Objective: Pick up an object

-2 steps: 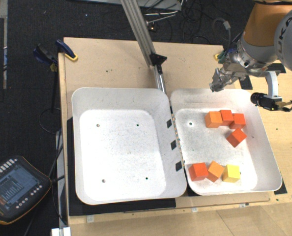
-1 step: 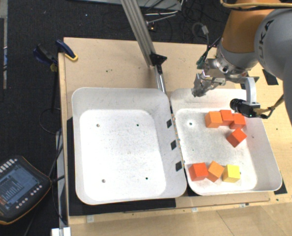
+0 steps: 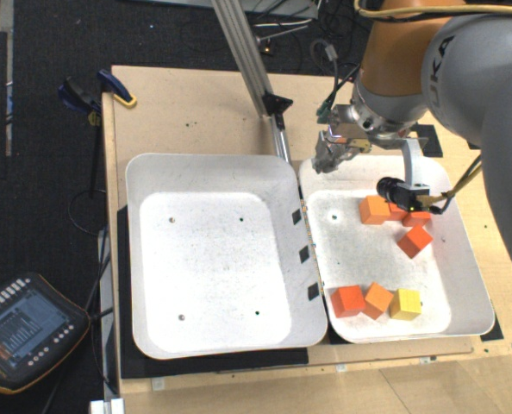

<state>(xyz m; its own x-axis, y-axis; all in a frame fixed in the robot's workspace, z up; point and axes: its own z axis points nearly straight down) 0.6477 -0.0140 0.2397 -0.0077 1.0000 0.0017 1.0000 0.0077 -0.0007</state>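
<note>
The gripper [image 3: 328, 157] hangs over the right bin's [image 3: 463, 257] far left corner; whether it is spread or pinched I cannot tell. The nearest orange block [image 3: 375, 210] lies toward the bin's middle, probably just beyond reach, with open floor between. Three more blocks [image 3: 377, 300] crowd the near edge
</note>
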